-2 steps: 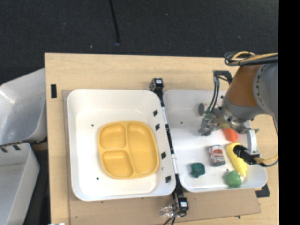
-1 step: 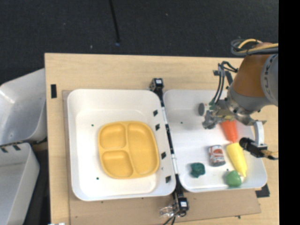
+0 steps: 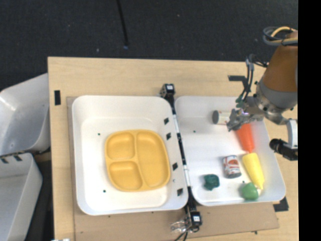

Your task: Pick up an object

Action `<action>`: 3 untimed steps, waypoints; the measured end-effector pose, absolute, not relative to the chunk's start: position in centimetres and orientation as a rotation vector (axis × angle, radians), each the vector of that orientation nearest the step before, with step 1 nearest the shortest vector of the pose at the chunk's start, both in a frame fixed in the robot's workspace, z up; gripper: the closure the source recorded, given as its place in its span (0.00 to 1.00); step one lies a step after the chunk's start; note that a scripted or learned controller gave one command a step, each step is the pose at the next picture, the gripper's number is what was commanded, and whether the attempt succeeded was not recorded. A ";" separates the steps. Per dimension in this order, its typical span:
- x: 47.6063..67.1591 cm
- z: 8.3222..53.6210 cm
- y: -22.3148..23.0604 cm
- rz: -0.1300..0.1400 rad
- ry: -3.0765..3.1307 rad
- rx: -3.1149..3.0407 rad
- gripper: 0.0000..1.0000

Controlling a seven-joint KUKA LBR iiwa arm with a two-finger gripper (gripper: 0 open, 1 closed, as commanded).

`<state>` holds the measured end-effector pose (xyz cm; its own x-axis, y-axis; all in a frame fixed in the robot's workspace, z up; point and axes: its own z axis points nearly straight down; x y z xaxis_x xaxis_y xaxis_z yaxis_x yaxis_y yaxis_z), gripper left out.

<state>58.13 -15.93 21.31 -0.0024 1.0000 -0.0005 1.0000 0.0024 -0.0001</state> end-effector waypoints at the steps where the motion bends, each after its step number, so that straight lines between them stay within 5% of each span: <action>1: 58.3 24.6 -16.0 -0.002 2.227 2.217 1.00; 3: 56.0 23.1 -5.3 -0.007 2.230 2.218 1.00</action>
